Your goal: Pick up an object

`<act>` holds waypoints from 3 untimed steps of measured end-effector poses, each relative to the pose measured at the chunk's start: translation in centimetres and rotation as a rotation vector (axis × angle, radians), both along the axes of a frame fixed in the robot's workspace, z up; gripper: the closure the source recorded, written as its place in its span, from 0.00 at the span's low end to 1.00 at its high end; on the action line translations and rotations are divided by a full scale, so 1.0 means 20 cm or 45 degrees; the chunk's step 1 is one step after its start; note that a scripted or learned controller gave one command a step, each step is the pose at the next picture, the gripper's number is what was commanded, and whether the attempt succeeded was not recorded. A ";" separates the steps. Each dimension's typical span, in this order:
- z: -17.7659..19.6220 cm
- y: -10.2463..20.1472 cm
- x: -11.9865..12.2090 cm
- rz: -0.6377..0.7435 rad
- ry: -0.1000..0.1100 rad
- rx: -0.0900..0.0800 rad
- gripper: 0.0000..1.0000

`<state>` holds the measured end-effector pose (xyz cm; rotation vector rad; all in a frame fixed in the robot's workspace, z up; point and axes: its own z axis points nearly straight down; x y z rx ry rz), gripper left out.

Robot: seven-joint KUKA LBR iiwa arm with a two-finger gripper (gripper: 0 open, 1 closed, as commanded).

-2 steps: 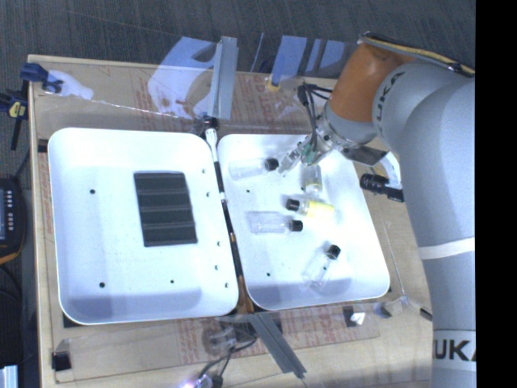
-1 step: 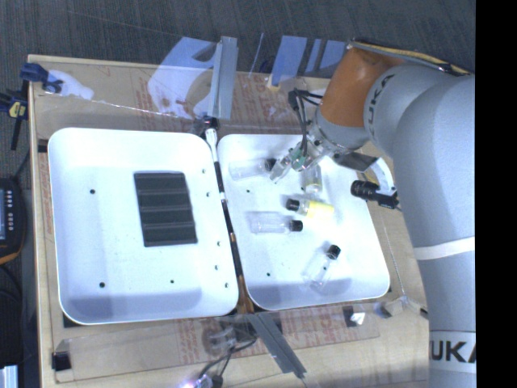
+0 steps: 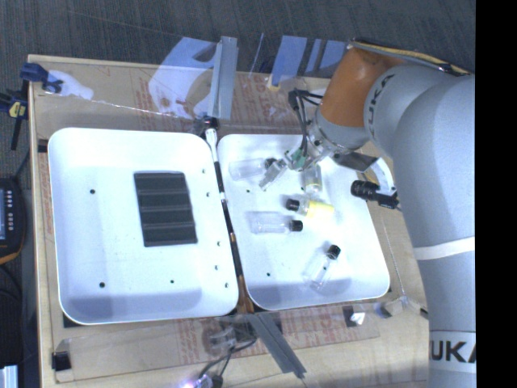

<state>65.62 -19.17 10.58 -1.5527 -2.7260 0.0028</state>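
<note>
Looming largest at your right is the grey arm (image 3: 436,176), its orange band (image 3: 351,87) bent down over the right bin (image 3: 380,285); follow it to the pincer (image 3: 297,159), which sits low at the far end of that bin; you cannot tell from this slant whether it is spread or pressed together, and nothing can be called gripped.

Just beside its tip lies a small grey-capped vial (image 3: 271,170), with a clear vial (image 3: 242,168) a little further left; another clear vial (image 3: 312,178) sits just under the wrist. Nearer the middle you have a yellow tube (image 3: 315,208), a black-capped vial (image 3: 275,224), and, toward the near rim, one more vial (image 3: 321,267); the left bin (image 3: 65,148) holds a black ribbed pad (image 3: 166,208).

Judge this as the reach-and-grasp step, with the lift not yet done; the grey-capped vial looks the likely target. Your next move calls for a firm pinch across its body, then a straight rise; clear, round vials may roll or slip out.
</note>
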 end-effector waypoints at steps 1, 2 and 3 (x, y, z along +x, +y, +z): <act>-0.06 -0.07 0.01 0.016 -0.006 -0.002 0.00; 0.03 -0.08 0.01 0.064 -0.008 -0.002 0.00; -0.06 -0.08 0.01 0.097 -0.005 0.000 0.00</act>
